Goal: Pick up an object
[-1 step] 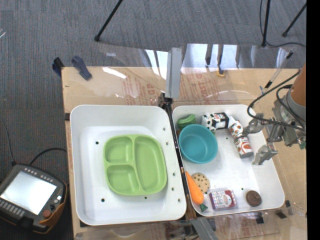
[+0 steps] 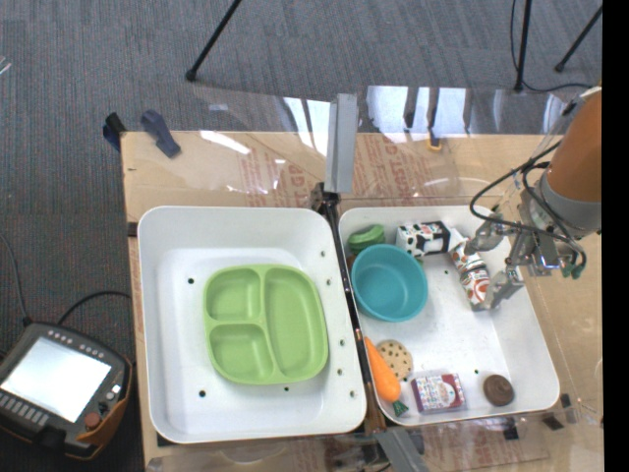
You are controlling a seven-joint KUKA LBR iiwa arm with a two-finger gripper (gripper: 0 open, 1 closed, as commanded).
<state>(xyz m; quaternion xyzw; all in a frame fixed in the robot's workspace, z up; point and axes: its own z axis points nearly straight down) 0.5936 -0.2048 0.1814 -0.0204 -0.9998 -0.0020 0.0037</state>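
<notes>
Nearest me, along the right bin's (image 2: 546,362) front edge, I see a small pink box (image 2: 438,392) with a brown puck (image 2: 499,389) just beside it, and a cookie (image 2: 395,358) next to a carrot (image 2: 383,372) that lies against the wall between the bins. In the left bin (image 2: 157,264) a green tray (image 2: 265,323) with three compartments lies flat. Farther back in the right bin sits a teal bowl (image 2: 389,281), with a green lid (image 2: 367,236) and a cow-print carton (image 2: 424,238) behind it. A red and white can (image 2: 473,275) lies tilted near the right wall. My gripper (image 2: 511,278) hangs just beside that can, close to touching it; I cannot tell how far its fingers are spread, and I see nothing held between them. Behind it the arm (image 2: 580,170) enters from the right.
</notes>
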